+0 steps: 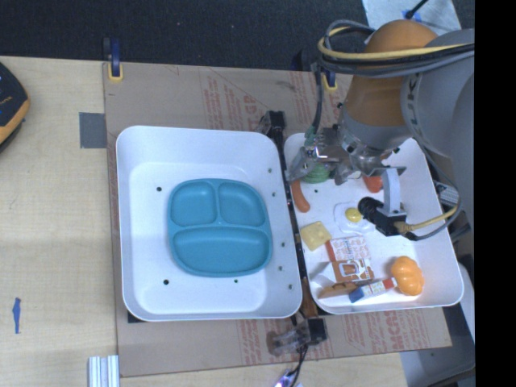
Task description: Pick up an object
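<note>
Two white bins sit side by side: the left bin [137,216] and the right bin [431,252]. The left one holds one blue divided plate [219,226]. The right one holds one orange fruit [407,274], one yellow cheese square [314,234], one small carton [349,258], one sausage [300,196] and one marker [367,289].

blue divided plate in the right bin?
No, the blue divided plate lies in the left bin; the right bin holds the small items.
</note>
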### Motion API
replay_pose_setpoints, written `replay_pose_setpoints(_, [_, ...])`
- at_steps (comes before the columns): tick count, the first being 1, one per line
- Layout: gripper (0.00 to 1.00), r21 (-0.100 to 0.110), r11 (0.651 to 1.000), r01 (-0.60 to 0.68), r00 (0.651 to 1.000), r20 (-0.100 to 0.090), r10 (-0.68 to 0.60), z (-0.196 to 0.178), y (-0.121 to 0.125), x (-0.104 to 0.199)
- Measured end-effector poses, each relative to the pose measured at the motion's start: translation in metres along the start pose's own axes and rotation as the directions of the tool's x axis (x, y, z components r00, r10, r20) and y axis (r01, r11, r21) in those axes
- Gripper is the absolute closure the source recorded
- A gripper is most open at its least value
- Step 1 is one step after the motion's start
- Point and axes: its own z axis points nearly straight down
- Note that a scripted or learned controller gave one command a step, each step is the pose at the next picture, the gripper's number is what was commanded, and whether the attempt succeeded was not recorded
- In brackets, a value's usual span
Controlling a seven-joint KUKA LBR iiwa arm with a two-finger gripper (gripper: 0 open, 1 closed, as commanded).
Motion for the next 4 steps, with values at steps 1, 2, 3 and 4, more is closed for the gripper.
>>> replay_pose_setpoints(1, [0.00,0.003,1.000,-0.004,1.000,-0.001,0.004,0.103,0.042,-0.078])
replay_pose_setpoints(2, [0.00,-0.016,1.000,0.007,1.000,-0.003,-0.007,-0.008,0.061,0.000])
replay_pose_setpoints(3, [0.00,-0.003,1.000,0.005,1.000,-0.001,-0.005,-0.001,0.049,0.044])
replay_pose_setpoints(4, [0.00,0.004,1.000,-0.005,1.000,0.000,0.005,0.001,-0.047,-0.017])
